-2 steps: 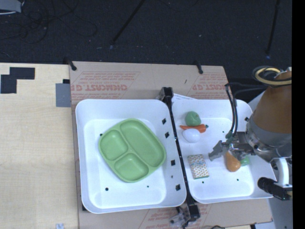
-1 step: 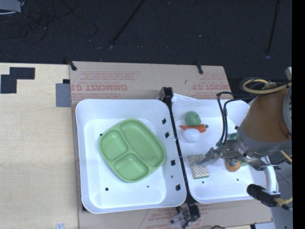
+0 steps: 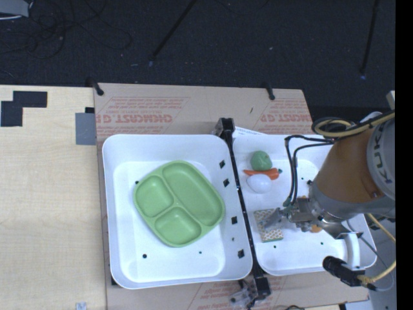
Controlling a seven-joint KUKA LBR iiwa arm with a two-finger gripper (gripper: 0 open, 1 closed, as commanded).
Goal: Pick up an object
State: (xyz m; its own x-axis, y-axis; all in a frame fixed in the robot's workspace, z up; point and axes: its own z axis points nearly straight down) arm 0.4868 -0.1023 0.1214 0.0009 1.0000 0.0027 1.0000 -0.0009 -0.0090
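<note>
Two bins, arm over the right one

Left bin [image 3: 122, 250] holds a green plate [image 3: 179, 203]; beside it, the right bin [image 3: 284, 263] holds a green ball [image 3: 261, 160], white egg [image 3: 260, 183], patterned card [image 3: 268, 225]. Gripper [image 3: 288, 216]: grip unclear.

My pincer [image 3: 284, 217] sits low in the right bin [image 3: 277, 263], just beside a patterned square pad [image 3: 268, 226] near the black divider [image 3: 237, 205]. Above it in the frame, a green ball [image 3: 261, 160], an orange stick [image 3: 261, 172] and a white egg-shaped thing [image 3: 259, 183] crowd the upper part of that bin. Bare white floor lies toward the lower middle of the frame. In the left bin [image 3: 122, 250], the green divided tray [image 3: 179, 203] takes the centre; room remains along its walls.
</note>
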